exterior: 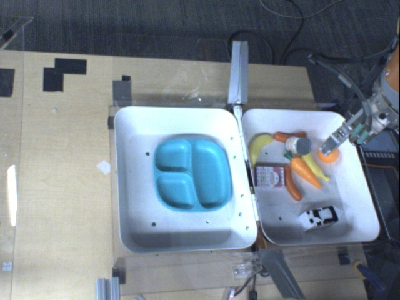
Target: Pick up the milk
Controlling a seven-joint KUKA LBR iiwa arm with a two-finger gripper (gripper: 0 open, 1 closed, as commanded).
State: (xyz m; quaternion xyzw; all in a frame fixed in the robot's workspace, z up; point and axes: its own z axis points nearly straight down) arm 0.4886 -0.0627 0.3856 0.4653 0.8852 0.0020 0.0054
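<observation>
Left bin (125,186): holds one blue divided tray (192,172), centred, its compartments bare.

Right bin (369,211): holds a cluster of toy food. Yellow piece (259,146) at the far left; red sausage (290,135) beyond it; carrot (306,169) and a red-orange piece (292,189) lying slantwise mid-bin; small red-labelled carton (270,177) flat against the left wall.

Milk (321,216): black-and-white patterned carton, lying tipped at the near side of the right bin, well apart from the cluster and so open to approach from above.

Gripper (329,145): entering from the right, tip low over an orange round piece (329,156) at the far side, away from the milk. Finger state cannot be told; nothing is visibly held.

Judgement: the pick is not yet made.
</observation>
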